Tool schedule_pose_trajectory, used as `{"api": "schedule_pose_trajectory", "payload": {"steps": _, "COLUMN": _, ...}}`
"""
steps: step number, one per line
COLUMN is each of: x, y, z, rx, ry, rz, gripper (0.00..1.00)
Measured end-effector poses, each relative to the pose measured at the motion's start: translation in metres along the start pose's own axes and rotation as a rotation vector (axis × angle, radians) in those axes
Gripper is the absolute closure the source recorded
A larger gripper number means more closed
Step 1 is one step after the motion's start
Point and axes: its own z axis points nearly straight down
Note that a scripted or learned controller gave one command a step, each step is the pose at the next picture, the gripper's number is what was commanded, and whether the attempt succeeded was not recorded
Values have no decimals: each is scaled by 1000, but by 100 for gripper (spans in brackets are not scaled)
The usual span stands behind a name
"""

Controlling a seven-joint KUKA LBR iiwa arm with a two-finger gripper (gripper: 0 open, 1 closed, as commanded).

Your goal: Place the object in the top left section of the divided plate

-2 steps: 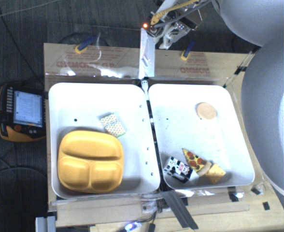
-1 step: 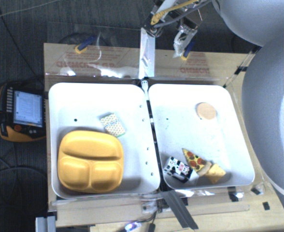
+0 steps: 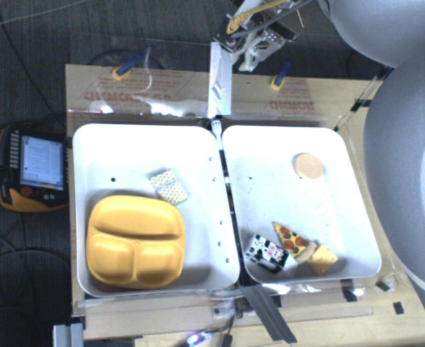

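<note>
The tool (image 3: 250, 40) hangs at the far edge of the surface (image 3: 342, 96), beyond both bins and roughly in line with the seam between them. It touches nothing in either bin. We cannot tell how far open it is, nor whether it has hold of anything.

The left bin (image 3: 82, 144) is shallow, white and smooth, with rounded corners. In its near left part sits the divided plate (image 3: 134, 241), a glossy yellow moulded piece with soft rounded edges. It has one wide section across its far side and two smaller sections side by side at its near side.

We cannot say for certain which piece is the task's thing. The closest candidate is the small patterned block (image 3: 169, 186), flat, four-sided and printed in pale green and white. It lies in the left bin just beside the plate's far right rim, outside every section. Its long axis runs from far left to near right.

The right bin (image 3: 270, 157) holds a flat round tan disc (image 3: 309, 166) in its far right part. In its near part a black-and-white block (image 3: 264, 253), a pizza slice (image 3: 290, 238) and a yellow wedge (image 3: 324, 259) are clustered close together.
</note>
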Motion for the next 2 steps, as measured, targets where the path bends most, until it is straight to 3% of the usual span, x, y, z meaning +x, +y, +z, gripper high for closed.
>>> {"api": "schedule_pose_trajectory", "payload": {"steps": 1, "x": 0, "y": 0, "z": 0, "rx": 0, "ry": 0, "rz": 0, "gripper": 0}}
{"api": "schedule_pose_trajectory", "payload": {"steps": 2, "x": 3, "y": 0, "z": -5, "rx": -1, "ry": -7, "rz": -10, "gripper": 100}}
